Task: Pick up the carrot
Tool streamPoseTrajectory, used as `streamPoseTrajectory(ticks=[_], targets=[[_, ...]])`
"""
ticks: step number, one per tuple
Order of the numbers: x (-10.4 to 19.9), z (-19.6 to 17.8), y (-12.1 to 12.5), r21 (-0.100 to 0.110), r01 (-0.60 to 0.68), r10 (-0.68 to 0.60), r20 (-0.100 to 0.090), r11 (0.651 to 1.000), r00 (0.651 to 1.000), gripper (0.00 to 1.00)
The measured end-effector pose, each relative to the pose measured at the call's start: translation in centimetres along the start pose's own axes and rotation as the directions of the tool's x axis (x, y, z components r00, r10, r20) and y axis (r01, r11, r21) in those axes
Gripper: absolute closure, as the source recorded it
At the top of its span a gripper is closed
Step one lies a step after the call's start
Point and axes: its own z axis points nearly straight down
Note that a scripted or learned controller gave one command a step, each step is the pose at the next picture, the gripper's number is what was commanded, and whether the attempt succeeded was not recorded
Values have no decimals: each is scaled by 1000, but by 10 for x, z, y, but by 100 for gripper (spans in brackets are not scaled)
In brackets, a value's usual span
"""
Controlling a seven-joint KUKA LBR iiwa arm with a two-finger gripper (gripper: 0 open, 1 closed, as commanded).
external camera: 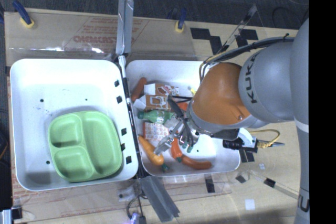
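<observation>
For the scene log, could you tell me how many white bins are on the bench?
2: the left bin holds a green tray; the right bin holds the clutter.

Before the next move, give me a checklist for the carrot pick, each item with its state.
1. Carrot located: ok. It lies in the right bin, near the divider, at the front.
2. Gripper over the right bin: ok. It sits above the pile of items.
3. Gripper lined up on the carrot: not ok. It is to the right of the carrot, nearer a second orange piece.
4. Carrot between the fingers: not ok. Nothing shows it held.
5. Finger opening: cannot tell. The wrist and clutter hide it.
6. Room around the carrot: not ok. Other items crowd it, and a hot dog lies close by.
</observation>
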Motion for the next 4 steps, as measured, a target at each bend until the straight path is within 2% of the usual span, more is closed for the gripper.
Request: streamPoseTrajectory(ticks=[1,2,3,4], targets=[[14,-16,6,7,68,-68,-30,998,997,0],[14,-1,8,2,231,-231,-30,973,972,0],[14,0,8,2,232,-232,-30,973,972,0],[10,-11,10,1,236,-236,-17,972,972,100]])
